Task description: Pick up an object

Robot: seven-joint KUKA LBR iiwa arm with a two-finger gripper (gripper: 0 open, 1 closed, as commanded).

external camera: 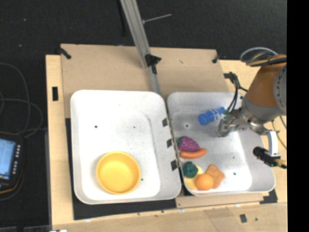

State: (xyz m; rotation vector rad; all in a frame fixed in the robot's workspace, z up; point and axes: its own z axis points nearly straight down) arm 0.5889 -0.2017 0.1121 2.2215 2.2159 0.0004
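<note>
Blue plastic catches the eye first: a small blue bottle (211, 116) lies on its side in the upper part of the right bin (241, 178), and the gripper (225, 128) sits low just beside its right end. Whether the fingers stand wide or narrow I cannot tell; from this slanted view they blur into the grey wrist, and nothing shows between them.

The bottle looks like the nearest candidate for the pick. To do it well, the grip should probably cross the bottle's short axis near its middle, since a round body lying flat is likely to roll away from a glancing touch.

Lower in the same bin, well apart from the bottle, toy food crowds the left wall: purple grapes (188, 143), an orange hot dog (192, 153), a green piece (189, 169), an orange ball (204, 182) and a tan piece (216, 173). Bare floor lies between the bottle and that cluster, so there is room to descend. The left bin (116, 110) holds a yellow bowl (118, 172). A metal pole (137, 30) slants over the surface (188, 66) above both bins.
</note>
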